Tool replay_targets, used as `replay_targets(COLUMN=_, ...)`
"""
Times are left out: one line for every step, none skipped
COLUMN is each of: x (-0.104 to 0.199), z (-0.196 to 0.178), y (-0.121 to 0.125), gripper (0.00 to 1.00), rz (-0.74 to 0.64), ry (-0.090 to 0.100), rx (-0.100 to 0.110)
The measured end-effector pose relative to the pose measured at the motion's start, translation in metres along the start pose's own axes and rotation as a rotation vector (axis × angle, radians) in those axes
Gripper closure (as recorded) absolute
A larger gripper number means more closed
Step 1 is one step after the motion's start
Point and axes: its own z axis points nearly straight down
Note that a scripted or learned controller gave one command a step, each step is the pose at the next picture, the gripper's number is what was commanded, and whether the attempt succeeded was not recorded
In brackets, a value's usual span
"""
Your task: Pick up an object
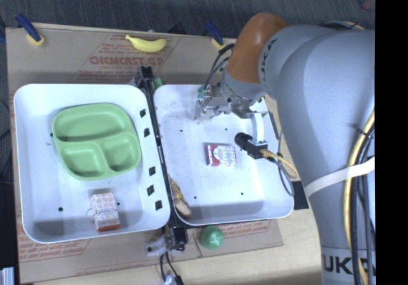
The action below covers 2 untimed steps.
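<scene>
A small red and white carton (220, 155) lies flat near the middle of the right bin (191, 201). My gripper (205, 108) hangs over the far part of that bin, above and a little left of the carton, apart from it. The grey arm with its orange band comes in from the right and covers the bin's far right corner. In the left bin (32, 213) a green divided tray (97, 140) rests in the far half and a small tan and orange box (104, 211) lies near the front.
A yellow banana (146, 43) lies on the cardboard behind the bins. A green ball (211, 237) sits on the bench in front of the right bin. A tan object (178, 199) rests at the right bin's front left edge. Blue clamps (29, 29) hold the cardboard's far corners.
</scene>
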Motion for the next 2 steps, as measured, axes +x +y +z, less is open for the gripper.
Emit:
replay_targets(x=0.0763, z=-0.0917, y=0.0102, gripper=1.00, rz=0.003, ry=0.003, rx=-0.005)
replay_targets(x=0.0750, z=-0.0900, y=0.0092, gripper=0.00, rz=0.004, ry=0.002, rx=-0.001)
